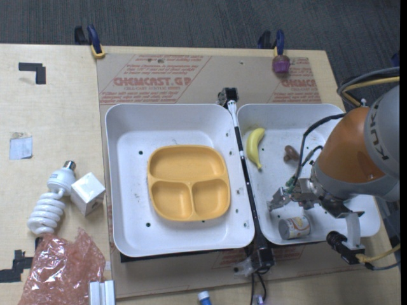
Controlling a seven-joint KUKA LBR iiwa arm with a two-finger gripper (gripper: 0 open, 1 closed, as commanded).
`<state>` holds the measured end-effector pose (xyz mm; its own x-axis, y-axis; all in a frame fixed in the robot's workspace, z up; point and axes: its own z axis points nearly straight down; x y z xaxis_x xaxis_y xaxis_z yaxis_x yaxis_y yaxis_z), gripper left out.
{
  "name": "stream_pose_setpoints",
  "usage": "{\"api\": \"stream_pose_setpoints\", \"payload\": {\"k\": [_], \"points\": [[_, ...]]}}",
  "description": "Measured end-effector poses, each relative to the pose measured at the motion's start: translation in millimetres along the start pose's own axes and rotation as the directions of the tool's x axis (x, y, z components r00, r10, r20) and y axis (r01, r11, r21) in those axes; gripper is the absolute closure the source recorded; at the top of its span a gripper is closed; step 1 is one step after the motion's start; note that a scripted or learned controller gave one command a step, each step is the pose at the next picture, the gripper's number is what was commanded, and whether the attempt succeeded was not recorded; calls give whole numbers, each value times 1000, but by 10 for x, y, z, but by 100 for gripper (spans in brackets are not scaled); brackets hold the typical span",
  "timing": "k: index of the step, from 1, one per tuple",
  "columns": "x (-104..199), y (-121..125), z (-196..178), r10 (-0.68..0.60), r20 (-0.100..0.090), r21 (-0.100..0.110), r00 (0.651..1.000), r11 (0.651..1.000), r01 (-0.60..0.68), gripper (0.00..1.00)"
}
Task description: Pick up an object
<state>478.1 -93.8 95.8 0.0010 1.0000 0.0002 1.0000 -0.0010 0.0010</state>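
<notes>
Nearest the camera, in the right bin (372,224), a small can (294,227) lies on its side close to the bin's front wall. The tool (282,197) hangs just above and slightly left of it, at the end of the grey arm (356,154) with its orange band. Whether it is released or clenched I cannot tell; nothing shows in its grip.

The likeliest trouble, in my judgement, is the can itself: lying down and round, it may roll away or jam against the front wall if the tool comes down off-centre, and the wall leaves little room on that side.

Further back in the same bin, a small brown object (290,153) sits near the middle, and a banana (255,146) lies beyond it against the left wall, both well apart from the tool. A descent aimed between things would close on nothing.

In the left bin (127,176) rests a yellow divided tray (189,182). At the far edge of the desk (51,119) a purple object (281,63) stands by a clamp.
</notes>
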Motion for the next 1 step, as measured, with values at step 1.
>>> {"api": "stream_pose_setpoints", "payload": {"k": [1], "points": [[-4,12,-98,1,1,-2,1000,1000,-1,100]]}}
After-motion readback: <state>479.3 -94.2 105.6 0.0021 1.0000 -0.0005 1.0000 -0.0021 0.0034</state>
